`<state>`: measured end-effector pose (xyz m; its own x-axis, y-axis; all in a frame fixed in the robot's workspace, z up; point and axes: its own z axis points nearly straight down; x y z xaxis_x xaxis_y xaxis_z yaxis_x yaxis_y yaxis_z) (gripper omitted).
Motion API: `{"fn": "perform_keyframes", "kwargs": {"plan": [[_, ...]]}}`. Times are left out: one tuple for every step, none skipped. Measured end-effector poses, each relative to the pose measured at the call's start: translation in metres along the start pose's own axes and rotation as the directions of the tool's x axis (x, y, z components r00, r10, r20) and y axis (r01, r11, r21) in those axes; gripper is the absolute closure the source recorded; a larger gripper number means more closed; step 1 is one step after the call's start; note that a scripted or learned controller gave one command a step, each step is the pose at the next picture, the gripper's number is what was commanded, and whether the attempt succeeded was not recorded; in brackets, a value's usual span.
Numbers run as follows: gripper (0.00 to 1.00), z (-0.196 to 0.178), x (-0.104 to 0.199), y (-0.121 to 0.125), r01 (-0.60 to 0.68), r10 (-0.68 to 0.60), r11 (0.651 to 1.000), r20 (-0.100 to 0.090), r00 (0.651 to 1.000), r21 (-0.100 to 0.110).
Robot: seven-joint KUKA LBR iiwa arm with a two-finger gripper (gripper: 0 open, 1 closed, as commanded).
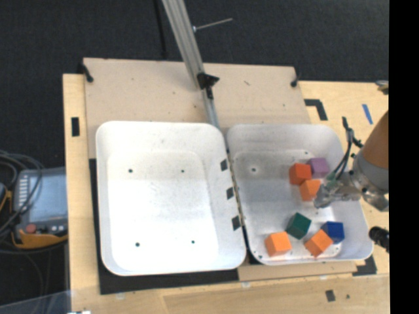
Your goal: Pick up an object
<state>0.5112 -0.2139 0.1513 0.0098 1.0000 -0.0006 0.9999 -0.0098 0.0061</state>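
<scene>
The right bin [262, 142] holds several small cubes. An orange-red cube [300, 173] and a purple cube [319, 167] sit side by side near its back right. Just below them lies an orange cube [310, 189]. A dark green cube [299, 226], a blue cube [334, 230] and two more orange cubes [278, 243] [319, 242] lie toward the front. My gripper [325, 198] hangs low at the bin's right side, right beside the orange cube below the purple one. Nothing shows between its fingers.
The left bin [163, 198] stands beside the right one, their rims meeting at the middle. A slanted metal rail [186, 34] rises from behind the bins. The arm's grey wrist [370, 175] overhangs the right bin's right edge.
</scene>
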Motion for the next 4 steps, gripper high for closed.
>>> {"fn": "perform_keyframes", "kwargs": {"plan": [[1.00,-0.044,0.001,-0.002,0.011,-0.011,1.000,0.001,1.000,0.000],[1.00,-0.056,0.000,-0.001,0.016,-0.016,1.000,0.000,1.000,0.002],[1.00,-0.051,0.046,0.017,0.017,-0.017,1.000,-0.002,1.000,0.005],[1.00,-0.048,0.095,0.032,0.018,-0.018,1.000,-0.002,1.000,0.004]]}}
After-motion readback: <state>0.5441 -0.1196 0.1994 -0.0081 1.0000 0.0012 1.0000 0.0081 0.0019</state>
